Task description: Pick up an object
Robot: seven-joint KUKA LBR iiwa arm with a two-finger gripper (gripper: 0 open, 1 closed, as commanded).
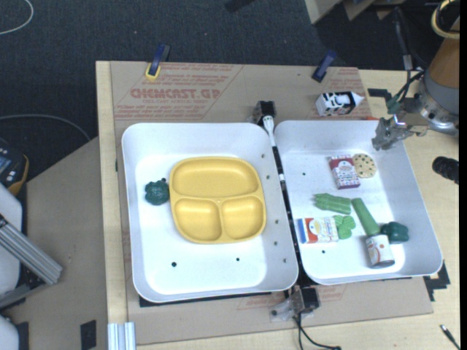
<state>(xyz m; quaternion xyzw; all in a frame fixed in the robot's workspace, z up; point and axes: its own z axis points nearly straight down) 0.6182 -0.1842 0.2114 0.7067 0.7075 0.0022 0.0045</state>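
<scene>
My gripper [387,133] hangs over the far right corner of the right bin [419,195], above bare bin floor. Nothing shows in it. Nearest to it lie a round cookie [364,165] and a red packet [343,172], a little to its lower left. Further toward the front are a green pea pod [332,203], a green cucumber [363,216], a white carton [316,230], a small can [378,251] and a dark green broccoli piece [395,232].
The left bin [139,217] holds a yellow divided plate [217,197] and a green broccoli piece [156,192] at its left. A black-and-white patterned object [339,102] lies on the cardboard behind the right bin. Clamps stand along the board's far edge.
</scene>
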